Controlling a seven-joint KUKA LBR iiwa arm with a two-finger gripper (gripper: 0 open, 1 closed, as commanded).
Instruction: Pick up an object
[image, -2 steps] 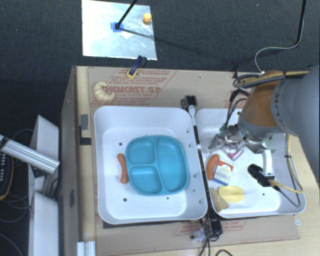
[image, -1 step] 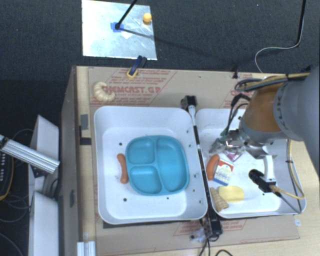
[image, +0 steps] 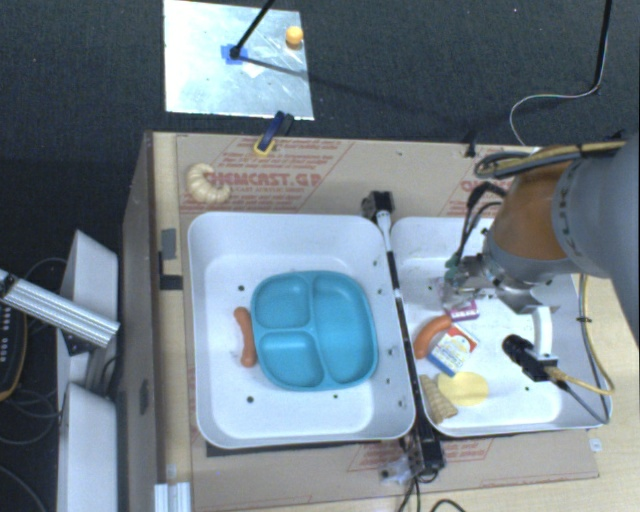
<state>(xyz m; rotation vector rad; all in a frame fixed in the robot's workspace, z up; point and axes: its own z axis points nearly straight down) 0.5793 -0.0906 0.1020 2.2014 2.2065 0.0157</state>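
slanted overhead view of a bench with two shallow white bins side by side; a grey arm (image: 590, 215) reaches in from three o'clock and hangs its gripper (image: 462, 292) low over the right bin (image: 560, 415), likely because that bin holds the small loose things a pick calls for; whether the gripper is open or closed cannot be told, and nothing is seen held in it.

just below the gripper, toward six o'clock, lie the likeliest targets: an orange sausage-shaped piece (image: 432, 332) touching a small printed packet (image: 453, 352); further toward six o'clock sit a yellow disc (image: 470, 388) and a tan wedge (image: 437, 398), close together.

the left bin (image: 300, 235) holds a blue divided plate (image: 312, 330), its compartments bare, with an orange-brown sausage (image: 245, 337) just beside it at nine o'clock, well apart from the gripper.
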